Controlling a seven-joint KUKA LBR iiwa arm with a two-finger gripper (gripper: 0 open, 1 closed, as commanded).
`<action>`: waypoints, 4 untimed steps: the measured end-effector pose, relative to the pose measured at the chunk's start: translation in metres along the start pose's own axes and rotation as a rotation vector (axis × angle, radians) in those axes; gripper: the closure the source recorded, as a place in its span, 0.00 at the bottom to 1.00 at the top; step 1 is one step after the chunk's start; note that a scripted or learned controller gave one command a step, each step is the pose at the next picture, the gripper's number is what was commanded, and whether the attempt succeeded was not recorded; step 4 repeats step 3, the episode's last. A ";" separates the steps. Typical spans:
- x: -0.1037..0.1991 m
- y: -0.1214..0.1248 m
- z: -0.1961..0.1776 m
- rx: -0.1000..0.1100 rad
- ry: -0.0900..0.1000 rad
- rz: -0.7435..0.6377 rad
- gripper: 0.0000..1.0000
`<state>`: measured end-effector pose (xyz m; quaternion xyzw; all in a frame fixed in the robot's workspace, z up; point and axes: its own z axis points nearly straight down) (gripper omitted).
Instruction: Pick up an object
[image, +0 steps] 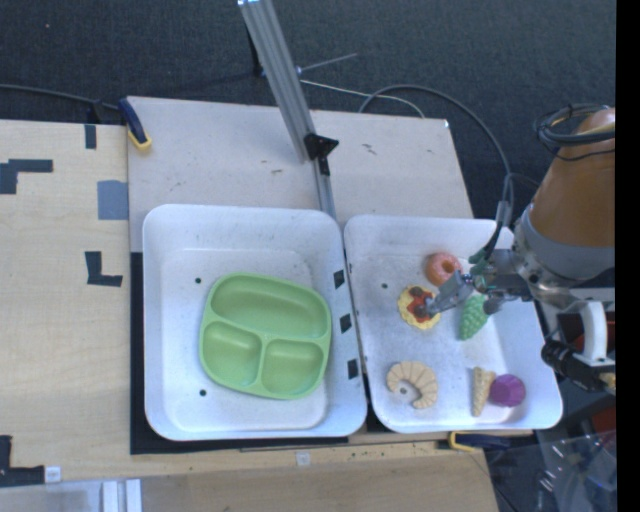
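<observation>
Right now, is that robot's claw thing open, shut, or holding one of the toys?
Tool: cannot be told; it sits low over the yellow toy in the right bin, beside the orange ball.

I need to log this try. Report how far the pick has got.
Done: the arm has reached into the right bin, and its hand is low beside the yellow toy. In hand: nothing I can confirm; the view doesn't settle whether anything is gripped. Left: grasp and lift. The peach, green toy, croissant and cone lie on the bin floor; the green tray sits in the left bin.
</observation>
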<state>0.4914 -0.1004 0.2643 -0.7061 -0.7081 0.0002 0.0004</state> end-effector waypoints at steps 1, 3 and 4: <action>0.000 0.000 0.000 0.000 0.000 0.001 0.00; -0.006 -0.006 0.088 0.006 0.001 0.002 0.00; -0.006 -0.006 0.088 0.006 0.001 0.002 0.00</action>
